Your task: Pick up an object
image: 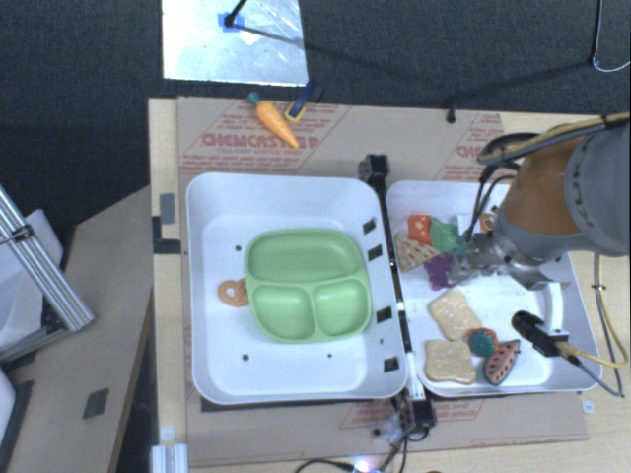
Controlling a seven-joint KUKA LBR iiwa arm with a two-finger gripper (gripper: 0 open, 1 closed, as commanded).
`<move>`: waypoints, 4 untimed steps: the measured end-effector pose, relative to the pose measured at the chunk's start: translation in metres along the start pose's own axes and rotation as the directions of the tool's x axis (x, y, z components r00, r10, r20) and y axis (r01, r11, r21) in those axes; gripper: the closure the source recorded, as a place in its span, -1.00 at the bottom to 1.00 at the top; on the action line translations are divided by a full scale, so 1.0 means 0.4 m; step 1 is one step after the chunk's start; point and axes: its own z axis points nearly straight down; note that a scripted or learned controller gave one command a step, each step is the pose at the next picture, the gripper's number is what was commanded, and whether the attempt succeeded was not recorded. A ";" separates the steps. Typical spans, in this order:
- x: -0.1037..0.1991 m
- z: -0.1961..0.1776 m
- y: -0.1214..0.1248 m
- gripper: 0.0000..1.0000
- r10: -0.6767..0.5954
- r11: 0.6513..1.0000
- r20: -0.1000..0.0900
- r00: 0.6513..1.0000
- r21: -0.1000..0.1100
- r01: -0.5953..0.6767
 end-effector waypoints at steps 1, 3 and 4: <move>-0.010 -0.153 -0.011 1.00 -0.001 1.000 0.003 1.000 0.000 0.001; -0.011 -0.317 -0.009 1.00 -0.003 1.000 0.002 1.000 0.003 0.003; 0.100 -0.308 -0.007 1.00 -0.008 1.000 0.000 1.000 0.005 0.008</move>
